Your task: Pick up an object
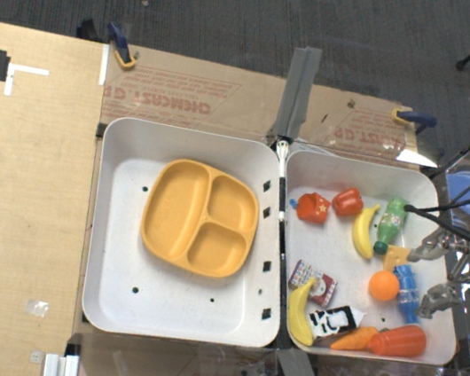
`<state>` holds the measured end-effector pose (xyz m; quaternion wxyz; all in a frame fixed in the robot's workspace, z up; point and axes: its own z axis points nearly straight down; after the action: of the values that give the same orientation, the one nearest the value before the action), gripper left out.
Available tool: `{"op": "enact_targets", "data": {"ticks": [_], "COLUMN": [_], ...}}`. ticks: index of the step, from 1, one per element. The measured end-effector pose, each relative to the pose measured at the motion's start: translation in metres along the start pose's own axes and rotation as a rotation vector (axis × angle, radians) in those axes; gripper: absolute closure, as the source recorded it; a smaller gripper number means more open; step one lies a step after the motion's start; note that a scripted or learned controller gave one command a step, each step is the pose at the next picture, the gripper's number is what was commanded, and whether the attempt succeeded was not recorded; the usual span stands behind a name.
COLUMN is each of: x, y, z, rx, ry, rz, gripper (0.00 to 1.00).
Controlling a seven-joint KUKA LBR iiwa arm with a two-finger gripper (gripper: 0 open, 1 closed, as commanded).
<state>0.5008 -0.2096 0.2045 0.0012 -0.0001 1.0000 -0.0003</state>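
Right bin [360, 166], gripper [435, 279] open, empty

You look down from one fixed camera mounted above the tabletop [31, 120], tilted slightly so the far edge sits at the top of the frame with dark floor beyond it. It sits far enough back that you take in both white bins whole, the left bin [115, 206] near the centre and the right bin [438, 263] toward the right side. The arm [465, 259] enters from your right.
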Motion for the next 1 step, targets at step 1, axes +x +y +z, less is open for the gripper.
{"op": "enact_targets", "data": {"ticks": [1], "x": [-0.0005], "y": [-0.0107], "z": [0.112], "rx": [0.0], "ry": [-0.002], "rz": [-0.084], "gripper": [0.0]}}
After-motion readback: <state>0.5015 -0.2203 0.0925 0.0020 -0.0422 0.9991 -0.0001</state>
